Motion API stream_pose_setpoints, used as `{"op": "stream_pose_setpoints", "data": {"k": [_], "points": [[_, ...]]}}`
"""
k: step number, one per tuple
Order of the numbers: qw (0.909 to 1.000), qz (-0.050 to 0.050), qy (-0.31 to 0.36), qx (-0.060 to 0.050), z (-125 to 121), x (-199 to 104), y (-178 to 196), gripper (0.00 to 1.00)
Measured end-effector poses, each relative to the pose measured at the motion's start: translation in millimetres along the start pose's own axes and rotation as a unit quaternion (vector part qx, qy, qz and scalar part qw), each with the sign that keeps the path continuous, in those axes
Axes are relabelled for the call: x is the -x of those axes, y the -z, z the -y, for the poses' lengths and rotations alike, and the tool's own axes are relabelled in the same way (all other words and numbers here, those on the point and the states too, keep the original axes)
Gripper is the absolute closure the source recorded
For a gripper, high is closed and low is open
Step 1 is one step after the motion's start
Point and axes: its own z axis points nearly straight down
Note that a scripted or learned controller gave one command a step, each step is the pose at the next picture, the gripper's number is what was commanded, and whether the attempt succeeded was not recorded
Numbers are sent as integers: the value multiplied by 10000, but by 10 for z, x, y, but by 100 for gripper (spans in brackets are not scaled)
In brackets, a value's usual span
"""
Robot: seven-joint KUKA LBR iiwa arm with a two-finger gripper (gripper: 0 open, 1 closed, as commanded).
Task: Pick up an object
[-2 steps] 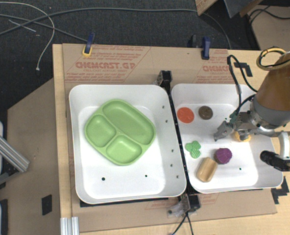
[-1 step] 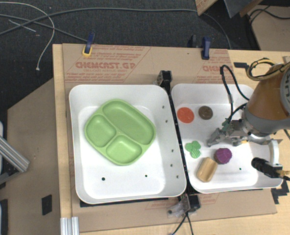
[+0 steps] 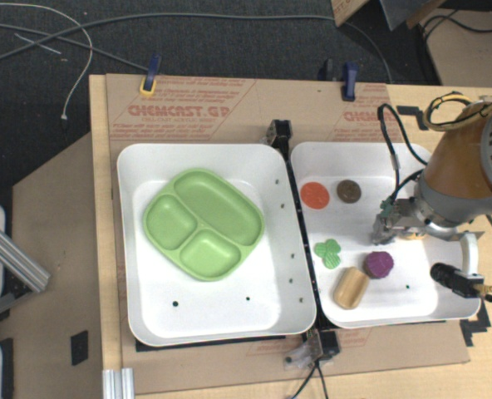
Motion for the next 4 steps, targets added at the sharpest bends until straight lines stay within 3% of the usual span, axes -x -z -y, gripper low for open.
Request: {"op": "stream_pose_setpoints", "data": {"k": [3,4], "points": [[10000,21,7,34,-134,148,1459,100],[10000,-11,28,-17,-74,-365,1335,100]]}}
